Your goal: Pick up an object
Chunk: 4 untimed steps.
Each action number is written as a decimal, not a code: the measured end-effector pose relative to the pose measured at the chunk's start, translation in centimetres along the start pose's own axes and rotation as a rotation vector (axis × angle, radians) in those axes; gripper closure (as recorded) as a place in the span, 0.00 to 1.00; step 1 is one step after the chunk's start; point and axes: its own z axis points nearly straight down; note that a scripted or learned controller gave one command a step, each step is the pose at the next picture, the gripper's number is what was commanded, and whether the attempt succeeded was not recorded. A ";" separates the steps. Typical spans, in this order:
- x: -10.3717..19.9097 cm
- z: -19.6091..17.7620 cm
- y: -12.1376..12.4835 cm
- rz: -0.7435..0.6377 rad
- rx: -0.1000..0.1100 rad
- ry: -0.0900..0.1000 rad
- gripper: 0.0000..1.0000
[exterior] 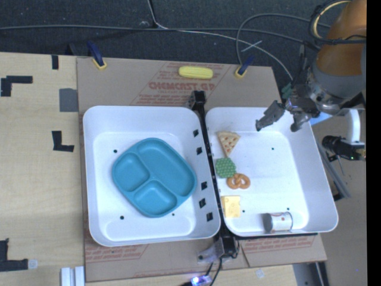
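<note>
Table: wooden table [36, 177]; two white bins on cardboard
Left bin: blue divided plastic tray [153, 176]
Claw: claw [280, 120] spread open, holding nothing, over right bin [309, 183]

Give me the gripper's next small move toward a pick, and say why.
Probably move the gripper left across the right bin toward the waffle piece, then lower. The open fingers hang over the bin's upper right edge holding nothing, and that piece is the nearest item, with bare floor on its right side. The broccoli and pretzel lie close together farther down.
</note>
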 end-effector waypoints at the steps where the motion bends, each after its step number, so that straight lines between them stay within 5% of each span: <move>1: 0.0 -0.6 0.2 -0.003 -0.010 -0.001 0.00; 4: -1.3 17.7 -0.1 -0.002 -0.004 -0.001 0.00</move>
